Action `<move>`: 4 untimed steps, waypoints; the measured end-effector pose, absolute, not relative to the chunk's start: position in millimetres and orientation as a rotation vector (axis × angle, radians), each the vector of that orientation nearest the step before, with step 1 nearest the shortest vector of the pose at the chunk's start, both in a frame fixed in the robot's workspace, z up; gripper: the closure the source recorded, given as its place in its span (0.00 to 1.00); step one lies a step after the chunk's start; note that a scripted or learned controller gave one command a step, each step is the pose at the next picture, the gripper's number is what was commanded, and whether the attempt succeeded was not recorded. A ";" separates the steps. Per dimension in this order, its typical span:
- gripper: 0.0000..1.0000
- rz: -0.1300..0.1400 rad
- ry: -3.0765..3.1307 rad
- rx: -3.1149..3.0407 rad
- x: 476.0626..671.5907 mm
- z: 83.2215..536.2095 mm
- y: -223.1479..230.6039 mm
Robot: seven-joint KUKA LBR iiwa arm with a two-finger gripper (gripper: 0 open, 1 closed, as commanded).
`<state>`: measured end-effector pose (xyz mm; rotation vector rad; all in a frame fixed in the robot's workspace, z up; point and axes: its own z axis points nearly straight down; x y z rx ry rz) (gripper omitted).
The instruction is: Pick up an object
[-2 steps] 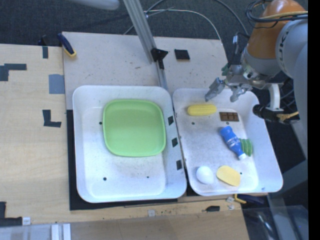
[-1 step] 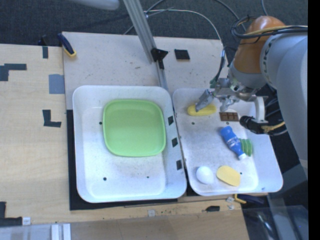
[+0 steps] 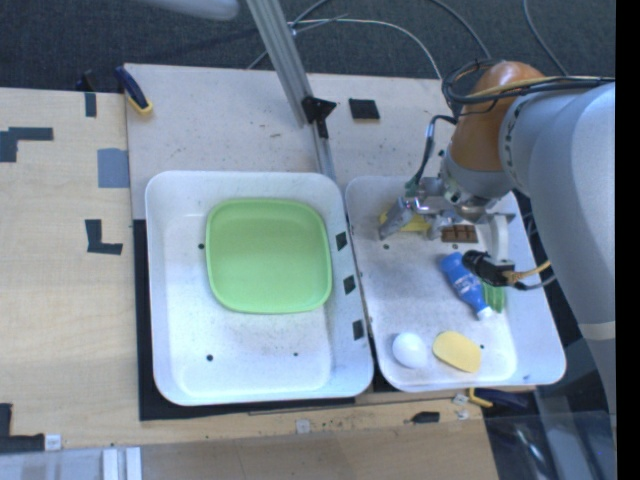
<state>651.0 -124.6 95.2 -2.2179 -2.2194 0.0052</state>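
End effector (image 3: 415,211) is hovering low in the right bin (image 3: 530,363), finger state unreadable, over a yellow item (image 3: 414,225) at the bin's far-left part, directly beneath it

Even, bright overhead light; soft shadows, slightly grainy, no glare.

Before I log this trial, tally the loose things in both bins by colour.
Green: 1, the plate
Blue: 1, the tube
White: 1, the ball
Yellow: 2, the flat piece and the scrap beside the gripper
Total: 5
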 end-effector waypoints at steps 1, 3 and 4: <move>1.00 0.001 -2.223 -2.220 652.4 108.3 -124.5; 1.00 -0.004 -2.224 -2.224 647.1 230.4 -132.9; 1.00 0.003 -2.221 -2.219 646.8 199.3 -132.5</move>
